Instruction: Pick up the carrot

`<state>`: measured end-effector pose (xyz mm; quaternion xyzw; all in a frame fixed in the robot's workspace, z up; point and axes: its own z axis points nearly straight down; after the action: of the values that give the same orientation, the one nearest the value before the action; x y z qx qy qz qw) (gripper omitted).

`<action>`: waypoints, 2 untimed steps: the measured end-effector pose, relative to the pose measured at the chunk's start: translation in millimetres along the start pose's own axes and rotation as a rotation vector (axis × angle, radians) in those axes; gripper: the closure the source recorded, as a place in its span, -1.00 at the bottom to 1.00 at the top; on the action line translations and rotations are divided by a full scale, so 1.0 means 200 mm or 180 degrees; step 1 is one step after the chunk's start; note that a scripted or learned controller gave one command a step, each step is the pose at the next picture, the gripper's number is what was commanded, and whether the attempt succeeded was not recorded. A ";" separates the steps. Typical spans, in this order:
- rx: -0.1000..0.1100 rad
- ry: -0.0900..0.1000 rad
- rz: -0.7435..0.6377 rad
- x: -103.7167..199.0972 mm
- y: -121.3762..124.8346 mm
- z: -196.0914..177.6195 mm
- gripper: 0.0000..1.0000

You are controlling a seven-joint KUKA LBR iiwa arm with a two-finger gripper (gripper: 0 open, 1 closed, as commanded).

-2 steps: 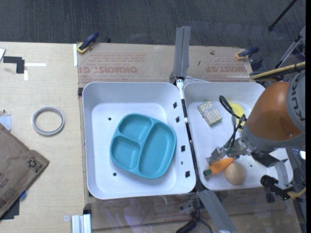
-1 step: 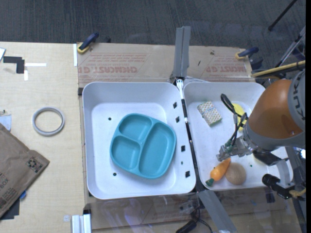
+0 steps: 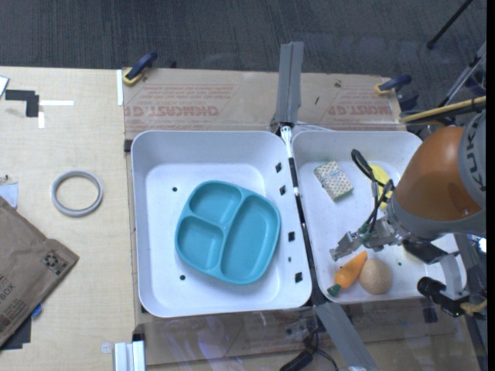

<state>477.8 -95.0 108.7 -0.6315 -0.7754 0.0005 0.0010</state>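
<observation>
Left white bin (image 3: 147, 207) holds a turquoise three-compartment plastic plate (image 3: 228, 232), lying flat near the bin's centre. Right white bin (image 3: 309, 207): a small patterned sponge block (image 3: 334, 180) toward the back, and at the front an orange carrot with a green stem end (image 3: 349, 272), lying tilted and touching a tan egg-shaped object (image 3: 376, 277) on its right. The metal two-finger gripper (image 3: 347, 245) sits just above the carrot's upper end; how far it is open cannot be told, and nothing is seen in its grasp.
</observation>
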 end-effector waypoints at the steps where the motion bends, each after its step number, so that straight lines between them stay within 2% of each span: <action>1: -0.0001 -0.0001 -0.0226 -0.12 -0.03 0.09 -1.00; 2: -0.0006 -0.0002 -0.0214 -0.13 -0.03 0.04 1.00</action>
<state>477.9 -121.1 100.0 -0.6050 -0.7962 -0.0001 0.0002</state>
